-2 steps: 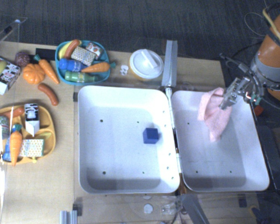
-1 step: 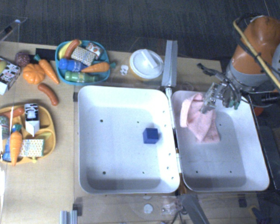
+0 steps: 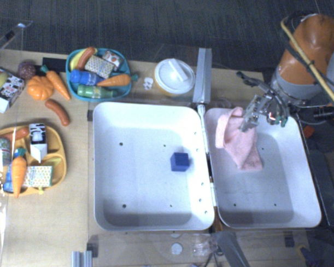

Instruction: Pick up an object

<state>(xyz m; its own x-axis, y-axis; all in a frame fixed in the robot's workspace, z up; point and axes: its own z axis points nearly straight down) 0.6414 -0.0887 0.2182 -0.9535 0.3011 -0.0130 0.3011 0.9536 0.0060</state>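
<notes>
A pink cloth [image 3: 240,142] hangs in folds over the upper left part of the right bin [image 3: 295,217]. My gripper [image 3: 248,121] reaches in from the upper right, and its fingers are shut on the cloth's upper edge. The cloth droops down and to the left from the fingers, its lower end close to the bin floor. A small blue cube [image 3: 180,161] lies alone near the middle of the left bin [image 3: 126,205], well apart from the gripper.
A metal divider post [image 3: 201,76] stands behind the seam between the bins. A white lidded bowl [image 3: 174,76], a blue bowl of toy food [image 3: 99,73], loose toy vegetables [image 3: 48,90] and a yellow plate of toys [image 3: 26,161] sit on the bench to the left.
</notes>
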